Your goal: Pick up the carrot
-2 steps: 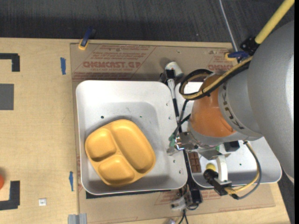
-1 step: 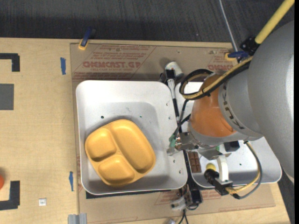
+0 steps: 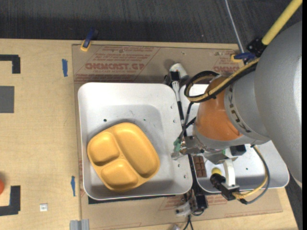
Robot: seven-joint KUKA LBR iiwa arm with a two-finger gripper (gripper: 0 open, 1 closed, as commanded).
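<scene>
Two white bins lie on a brown sheet (image 3: 201,51) whose red print seems to read "CHEMCAST GP", though it is faint. In the left bin (image 3: 124,87) a yellow divided plate (image 3: 123,155) sits toward 6 o'clock, leaving bare floor toward 12. My arm covers most of the right bin (image 3: 277,176). The end effector (image 3: 196,157) hangs over that bin's 9 o'clock rim; released or clenched, I cannot tell. Nor can I tell where the carrot lies.
</scene>
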